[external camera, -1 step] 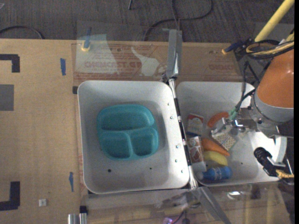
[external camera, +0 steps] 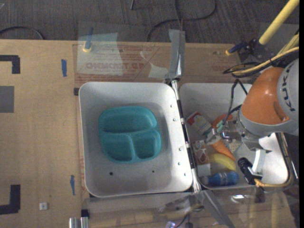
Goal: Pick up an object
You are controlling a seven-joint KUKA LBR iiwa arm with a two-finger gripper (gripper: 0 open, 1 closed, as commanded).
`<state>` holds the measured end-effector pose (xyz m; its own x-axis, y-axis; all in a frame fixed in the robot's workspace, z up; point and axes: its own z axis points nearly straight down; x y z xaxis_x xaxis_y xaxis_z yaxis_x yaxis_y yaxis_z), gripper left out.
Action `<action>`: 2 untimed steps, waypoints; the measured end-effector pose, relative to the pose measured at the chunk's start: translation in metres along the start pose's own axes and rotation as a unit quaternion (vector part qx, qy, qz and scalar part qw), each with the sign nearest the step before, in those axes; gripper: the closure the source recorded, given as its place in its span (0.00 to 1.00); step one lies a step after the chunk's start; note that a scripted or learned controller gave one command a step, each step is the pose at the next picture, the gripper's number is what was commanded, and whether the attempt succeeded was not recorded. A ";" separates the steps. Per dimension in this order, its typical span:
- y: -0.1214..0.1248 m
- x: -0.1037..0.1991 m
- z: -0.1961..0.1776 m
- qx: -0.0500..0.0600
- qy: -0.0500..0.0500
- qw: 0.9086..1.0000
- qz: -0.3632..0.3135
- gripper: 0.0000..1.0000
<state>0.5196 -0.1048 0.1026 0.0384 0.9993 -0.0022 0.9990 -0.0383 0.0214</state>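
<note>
Yellow and banana-shaped, one object (external camera: pixel 223 161) lies in the right bin (external camera: pixel 190 99) among a small heap: a blue bottle (external camera: pixel 222 178) lying along the bin's near wall just beside it, an orange piece (external camera: pixel 222 148) against its far side, and a red-and-white packet (external camera: pixel 198 123) further back. The arm's wrist hangs over this heap, and the jaws (external camera: pixel 223 134) are hidden beneath it, so how they stand cannot be told. An orange band (external camera: pixel 263 101) crowns the arm. Beside it, the left bin (external camera: pixel 95 99) holds a teal divided tray (external camera: pixel 129 133), lying flat, on the bench (external camera: pixel 38 127).
</note>
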 end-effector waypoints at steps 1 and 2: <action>0.001 -0.002 -0.010 -0.002 -0.001 1.000 0.002 1.00; 0.051 -0.065 -0.016 0.010 0.001 0.999 -0.040 1.00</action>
<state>0.5681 -0.1719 0.1199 -0.0425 0.9991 -0.0006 0.9991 0.0425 0.0014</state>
